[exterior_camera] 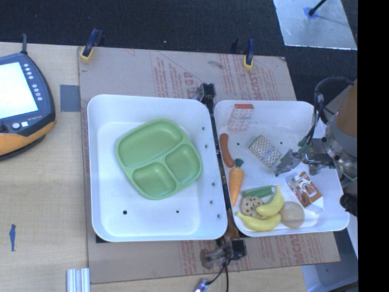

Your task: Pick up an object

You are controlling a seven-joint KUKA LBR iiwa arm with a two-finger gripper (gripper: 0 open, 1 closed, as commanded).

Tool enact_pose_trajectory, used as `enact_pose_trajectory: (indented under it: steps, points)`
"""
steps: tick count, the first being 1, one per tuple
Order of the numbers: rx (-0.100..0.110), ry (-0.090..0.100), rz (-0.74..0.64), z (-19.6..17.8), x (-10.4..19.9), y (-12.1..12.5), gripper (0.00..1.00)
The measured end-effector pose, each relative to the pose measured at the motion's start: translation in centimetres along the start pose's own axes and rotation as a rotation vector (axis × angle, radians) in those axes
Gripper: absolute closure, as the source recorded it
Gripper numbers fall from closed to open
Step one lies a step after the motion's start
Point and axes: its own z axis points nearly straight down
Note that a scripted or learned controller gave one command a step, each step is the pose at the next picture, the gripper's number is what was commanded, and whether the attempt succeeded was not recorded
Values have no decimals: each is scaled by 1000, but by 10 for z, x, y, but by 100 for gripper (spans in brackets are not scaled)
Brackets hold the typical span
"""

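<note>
On the table we see the left bin [103, 163] holding a green divided plate [159, 158]. In the right bin [273, 108] lie a sausage [226, 149], a carrot [235, 184], a cookie [248, 206], bananas [267, 212] and a patterned packet [265, 150]. Our gripper [285, 165] hovers just beside that packet, fingers spread, holding nothing.

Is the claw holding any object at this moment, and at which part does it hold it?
Nothing is held. The claw hangs over the right bin, beside the patterned packet, with no object between its tips.
</note>
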Motion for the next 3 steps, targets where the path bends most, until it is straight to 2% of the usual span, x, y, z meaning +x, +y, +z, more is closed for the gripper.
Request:
enact_pose_trajectory:
  steps: [1, 2, 3]
  points:
    - [-2, -2, -2, 107, -65, 4, 0]
    - [-1, -1, -4, 113, 0, 62, 0]
    - [-2, 0, 1, 124, 13, 137, 0]
